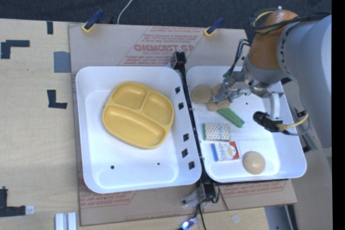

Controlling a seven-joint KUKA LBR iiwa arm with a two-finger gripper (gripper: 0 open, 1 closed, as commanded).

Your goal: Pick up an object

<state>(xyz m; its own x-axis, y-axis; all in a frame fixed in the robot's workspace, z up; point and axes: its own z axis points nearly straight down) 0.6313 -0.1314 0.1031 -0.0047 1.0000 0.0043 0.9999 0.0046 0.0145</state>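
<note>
**Two bins, one arm over the right bin**

Left bin [86, 116]: holds one yellow divided plate [138, 114], set toward its upper middle. Bare white floor runs along the lower edge and both lower corners; the plate's right rim lies near the central divider [186, 116].

Right bin [294, 164]: crowded along its left half. A round tan disc [201, 94] lies just beside the divider. A tan block [217, 105] sits right of it, touching a green stick [231, 117]. Below: a patterned packet [216, 131], then a blue, white and red carton [225, 151], then a tan ball [253, 162] near the lower rim. Open floor remains on the right side.

Arm [302, 62]: enters from the right, orange band [267, 46] uppermost, wrist bent down and leftward. Gripper [223, 95] stands over the tan block; whether it is released or clenched cannot be told.
</note>
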